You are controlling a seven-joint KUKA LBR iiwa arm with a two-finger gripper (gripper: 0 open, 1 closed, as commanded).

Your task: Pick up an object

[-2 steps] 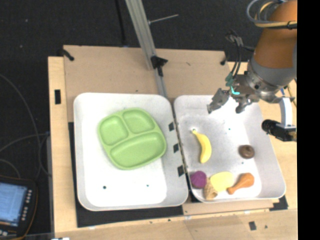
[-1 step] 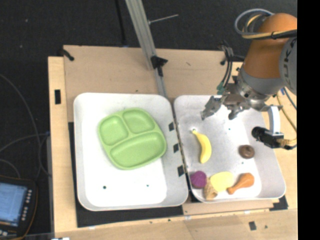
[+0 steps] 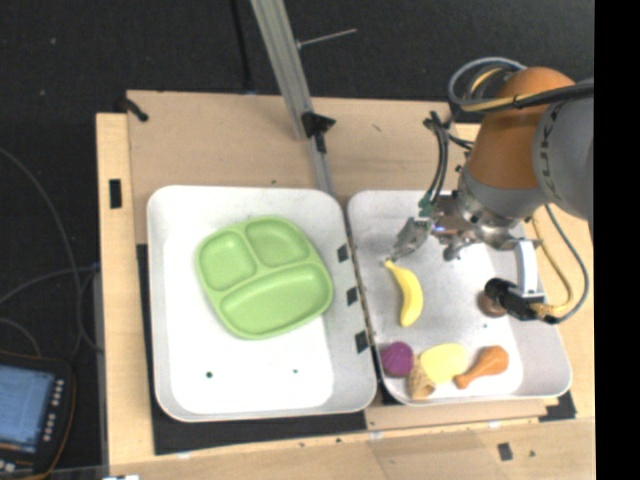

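Two white bins sit side by side on the surface (image 3: 230, 138); the left bin (image 3: 180, 368) carries a green divided plate (image 3: 264, 277), well away from the end effector (image 3: 432, 235), while the right bin (image 3: 380, 218) holds the graspable items. End effector hangs over the upper part of the right bin, wrist tilted, grey fingers pointing down and toward the bin divider. Banana (image 3: 405, 293) lies just below and slightly to the divider side of it, near but apart, so it looks like the likeliest target. Purple piece (image 3: 397, 358), yellow piece (image 3: 442, 360) and orange drumstick-shaped toy (image 3: 483, 365) cluster at the near rim, well beyond the banana. Whether the end effector is released or clenched: cannot tell, view too blurred. Nothing visible in its grasp. Judgement: descent not yet made; the pick is still to do.
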